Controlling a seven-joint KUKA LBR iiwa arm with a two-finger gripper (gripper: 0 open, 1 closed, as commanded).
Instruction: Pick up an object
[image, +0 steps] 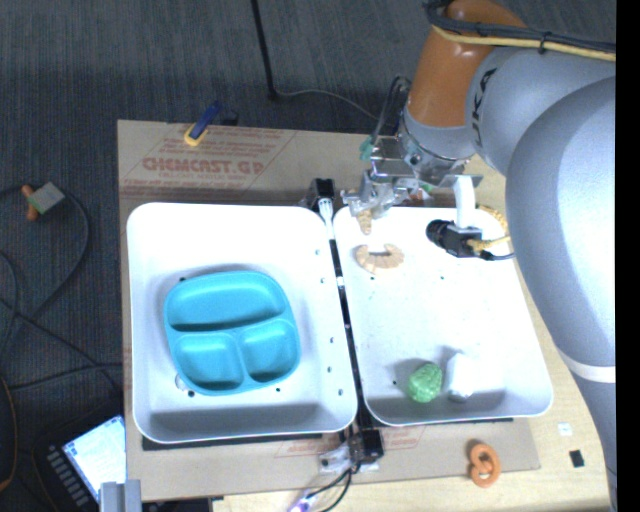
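My gripper (368, 208) hangs over the far left corner of the right bin (500, 330), close to the wall shared with the left bin. Just in front of it, on the bin floor, lies a tan half-ring-shaped piece (380, 258). A small pale tan bit shows right at the gripper's tip; whether it is a held thing I cannot tell. A green lumpy object (425, 382) and a white object (461, 376) rest side by side near the front wall of the right bin. A blue divided tray (232, 328) lies in the left bin (150, 260).
The arm's large grey body covers the right side of the view above the right bin. An orange ring (484, 462) lies on the cardboard in front of the bins. A blue and yellow item (203, 122) sits at the cardboard's far edge.
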